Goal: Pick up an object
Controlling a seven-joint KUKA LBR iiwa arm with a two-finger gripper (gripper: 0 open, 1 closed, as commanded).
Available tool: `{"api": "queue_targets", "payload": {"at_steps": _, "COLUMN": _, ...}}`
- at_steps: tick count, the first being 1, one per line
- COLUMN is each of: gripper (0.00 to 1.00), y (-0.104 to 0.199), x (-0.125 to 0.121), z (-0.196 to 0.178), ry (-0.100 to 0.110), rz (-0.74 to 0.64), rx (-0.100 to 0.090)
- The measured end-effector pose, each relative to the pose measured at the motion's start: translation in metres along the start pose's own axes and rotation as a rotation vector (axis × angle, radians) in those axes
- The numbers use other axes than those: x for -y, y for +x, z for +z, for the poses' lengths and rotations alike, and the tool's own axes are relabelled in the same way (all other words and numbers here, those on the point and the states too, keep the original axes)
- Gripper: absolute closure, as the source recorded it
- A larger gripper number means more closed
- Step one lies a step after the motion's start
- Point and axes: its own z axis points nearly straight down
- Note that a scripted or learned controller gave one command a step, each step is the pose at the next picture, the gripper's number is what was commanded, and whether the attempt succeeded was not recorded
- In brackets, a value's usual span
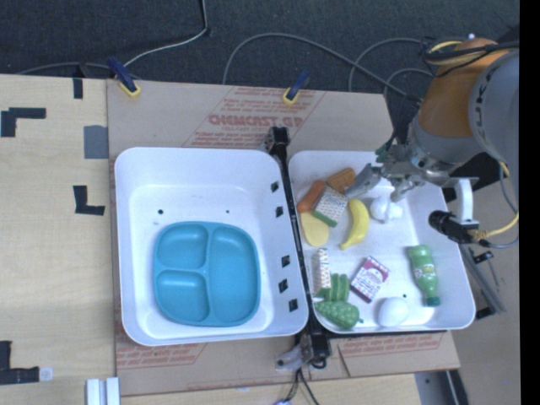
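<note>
My hand [381,181] hangs open over the light, smooth, stiff banana [358,224]; I'd grip across its middle.

Red letters reading "CHEMCAST" are printed on the brown cardboard sheet [253,118] lying under the two bins; the smaller print beside them and the packet labels are too blurred to read.

Quick headcount from where I'm standing: two white bins [135,171], one blue divided plate [207,274] in the left one. Right bin's got one banana [358,224], one green bottle [423,273], one white egg-looking thing [392,311], one small maroon box [369,278], one green leafy veggie toy [338,305], one carrot-ish orange piece [310,197].
</note>
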Motion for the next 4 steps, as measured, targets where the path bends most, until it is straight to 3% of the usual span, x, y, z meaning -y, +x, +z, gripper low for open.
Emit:
{"api": "queue_targets", "payload": {"at_steps": 1, "gripper": 0.00, "y": 0.030, "x": -0.033, "z": 0.079, "ry": -0.019, "rz": -0.001, "rx": 0.001}}
{"api": "queue_targets", "payload": {"at_steps": 2, "gripper": 0.00, "y": 0.026, "x": -0.055, "z": 0.085, "ry": -0.001, "rz": 0.002, "rx": 0.003}}
{"api": "queue_targets", "payload": {"at_steps": 3, "gripper": 0.00, "y": 0.040, "x": -0.014, "z": 0.085, "ry": -0.006, "rz": 0.001, "rx": 0.002}}
{"api": "queue_targets", "payload": {"at_steps": 4, "gripper": 0.00, "y": 0.038, "x": -0.051, "z": 0.086, "ry": 0.021, "rz": -0.001, "rx": 0.008}}
